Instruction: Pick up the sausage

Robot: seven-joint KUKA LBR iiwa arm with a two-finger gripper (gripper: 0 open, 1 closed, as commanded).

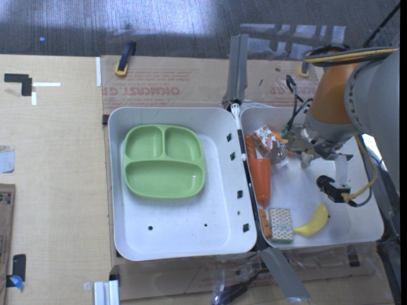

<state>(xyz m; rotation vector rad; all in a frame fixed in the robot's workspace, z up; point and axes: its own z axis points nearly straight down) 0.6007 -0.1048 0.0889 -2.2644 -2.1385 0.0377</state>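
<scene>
Arm (365, 84) enters from right, grey link high, orange band above wrist. Wrist angled down and left. Gripper (287, 152) low; cables loop beside wrist.

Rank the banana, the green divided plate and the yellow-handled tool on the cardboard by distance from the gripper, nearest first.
Measured from the gripper, over the right bin:
1. Banana, same bin, toward its front edge.
2. Green divided plate, in the left bin.
3. Yellow-handled tool, on the cardboard behind the left bin.
</scene>
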